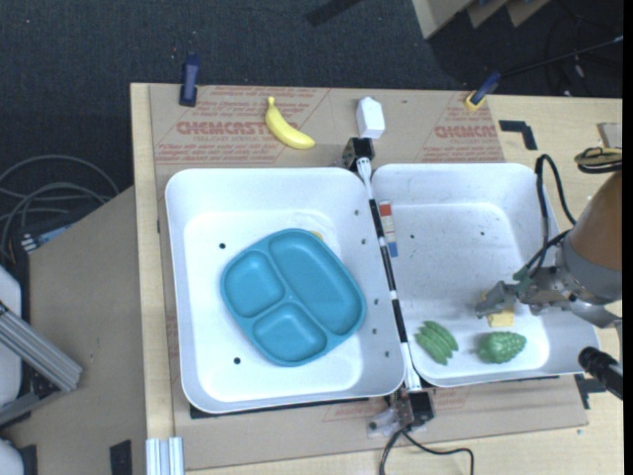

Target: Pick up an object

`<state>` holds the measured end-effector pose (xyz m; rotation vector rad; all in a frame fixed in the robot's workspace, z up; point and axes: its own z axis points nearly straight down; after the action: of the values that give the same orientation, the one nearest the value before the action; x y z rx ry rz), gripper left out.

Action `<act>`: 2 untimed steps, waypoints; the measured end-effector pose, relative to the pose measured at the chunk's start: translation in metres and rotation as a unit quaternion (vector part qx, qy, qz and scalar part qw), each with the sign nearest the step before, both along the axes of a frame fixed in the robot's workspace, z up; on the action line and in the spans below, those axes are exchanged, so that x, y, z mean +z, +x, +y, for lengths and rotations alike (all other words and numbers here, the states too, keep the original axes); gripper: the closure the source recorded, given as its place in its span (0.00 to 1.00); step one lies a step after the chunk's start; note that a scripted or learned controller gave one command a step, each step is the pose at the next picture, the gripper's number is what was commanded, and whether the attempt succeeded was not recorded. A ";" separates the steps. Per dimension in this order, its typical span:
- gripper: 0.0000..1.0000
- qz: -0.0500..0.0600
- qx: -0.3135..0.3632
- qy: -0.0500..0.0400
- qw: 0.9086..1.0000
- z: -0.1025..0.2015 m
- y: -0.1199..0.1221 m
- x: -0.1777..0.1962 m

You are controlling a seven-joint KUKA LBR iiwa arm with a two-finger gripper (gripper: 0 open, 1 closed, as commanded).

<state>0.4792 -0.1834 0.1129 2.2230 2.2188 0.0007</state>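
Note:
In the right bin [445, 201], near its front wall, lie two green things: a ridged green pod [436, 340] and a bumpy green lump [501, 346]. A small yellow piece [502, 318] sits just behind the lump. My gripper [497, 301] reaches in from the right and hangs low right over that yellow piece, a little behind the green lump. The grey wrist and arm [593, 265] cover the bin's right wall.
The left bin [198, 216] holds a blue divided plate [291, 295]. A yellow banana [288, 127] lies on the bench behind the left bin. A white block [370, 117] and cables sit along the divider between the bins.

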 end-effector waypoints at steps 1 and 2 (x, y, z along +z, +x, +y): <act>0.00 0.002 0.001 0.001 1.000 0.004 -0.001 -0.029; 1.00 0.001 0.000 0.000 1.000 0.003 0.000 -0.019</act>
<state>0.4790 -0.1800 0.0941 2.2238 2.2203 0.0003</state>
